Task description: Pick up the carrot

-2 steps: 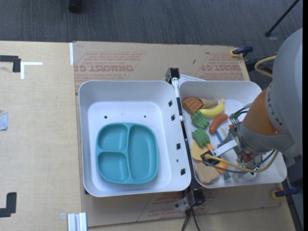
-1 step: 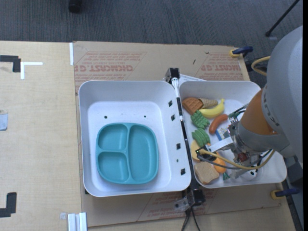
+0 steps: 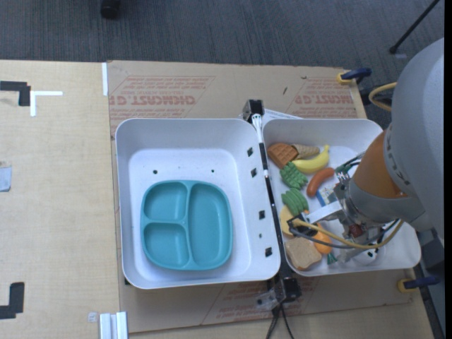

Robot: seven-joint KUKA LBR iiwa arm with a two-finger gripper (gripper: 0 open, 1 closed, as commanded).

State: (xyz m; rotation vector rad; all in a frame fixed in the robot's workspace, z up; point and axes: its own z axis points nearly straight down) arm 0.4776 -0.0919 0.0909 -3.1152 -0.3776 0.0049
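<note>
The carrot [image 3: 319, 181], a short orange-red stick, lies in the right bin [image 3: 367, 141] just below a yellow banana [image 3: 314, 162] and right of a green leafy piece [image 3: 294, 176]. My gripper [image 3: 343, 226] hangs low over the bin's near half, below and to the right of the carrot and apart from it. The wrist and its fittings cover the gripper's tip. Nothing can be seen held in it.
The right bin also holds a brown waffle-like piece [image 3: 282, 152], another green piece [image 3: 295, 201], a small orange item [image 3: 322, 244] and a bread slice [image 3: 304, 255]. In the left bin [image 3: 134, 140] sits a teal divided plate [image 3: 187, 224].
</note>
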